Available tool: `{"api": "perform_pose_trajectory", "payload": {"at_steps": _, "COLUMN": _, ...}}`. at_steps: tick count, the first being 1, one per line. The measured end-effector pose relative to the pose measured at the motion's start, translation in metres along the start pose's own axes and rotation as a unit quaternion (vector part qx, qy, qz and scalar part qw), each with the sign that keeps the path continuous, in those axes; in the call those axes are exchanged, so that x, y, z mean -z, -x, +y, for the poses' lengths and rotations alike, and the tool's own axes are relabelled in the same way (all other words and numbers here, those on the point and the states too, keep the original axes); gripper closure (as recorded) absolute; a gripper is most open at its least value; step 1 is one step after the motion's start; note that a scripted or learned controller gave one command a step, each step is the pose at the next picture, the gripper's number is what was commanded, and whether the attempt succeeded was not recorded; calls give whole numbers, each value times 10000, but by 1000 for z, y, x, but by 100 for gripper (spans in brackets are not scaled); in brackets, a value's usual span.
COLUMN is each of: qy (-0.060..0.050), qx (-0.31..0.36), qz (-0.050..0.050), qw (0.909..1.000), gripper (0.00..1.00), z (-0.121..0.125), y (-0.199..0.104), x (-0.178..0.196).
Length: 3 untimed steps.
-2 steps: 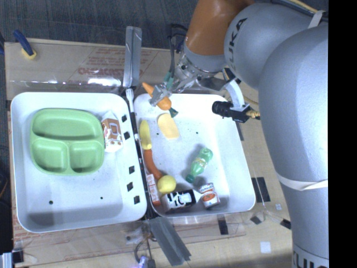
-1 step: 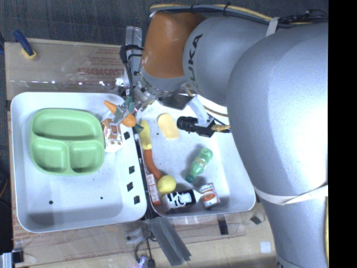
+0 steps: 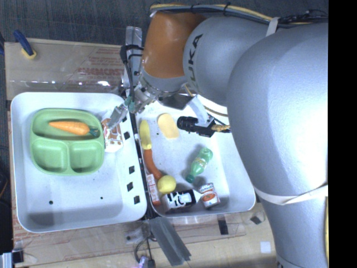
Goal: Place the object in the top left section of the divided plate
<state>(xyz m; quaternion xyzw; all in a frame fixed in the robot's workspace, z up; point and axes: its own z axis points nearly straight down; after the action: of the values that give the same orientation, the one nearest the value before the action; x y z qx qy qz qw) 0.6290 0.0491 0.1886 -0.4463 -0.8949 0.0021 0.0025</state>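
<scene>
An orange carrot (image 3: 70,128) lies in a pale green plate (image 3: 67,159), in a white bin (image 3: 67,205); right bin holds a yellow lemon (image 3: 166,183) and green bottle (image 3: 198,164).

"KUKA" lettering on grey arm (image 3: 223,54); other labels unreadable.

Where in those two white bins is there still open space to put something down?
The left bin has bare floor below and to the right of the green divided plate, whose two lower sections look bare; a carrot fills the top one. The right bin is crowded: a green bottle, a lemon and cans pack it.
</scene>
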Motion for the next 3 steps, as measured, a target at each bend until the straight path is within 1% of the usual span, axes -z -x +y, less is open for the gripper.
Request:
{"api": "perform_pose_trajectory", "payload": {"at_steps": 1, "qy": -14, "qx": -397, "qz": 3, "qw": 9992, "gripper": 0, "z": 24, "y": -98, "x": -60}}
{"api": "perform_pose_trajectory", "payload": {"at_steps": 3, "qy": -13, "qx": -403, "qz": 2, "qw": 9992, "gripper": 0, "z": 24, "y": -97, "x": -60}}
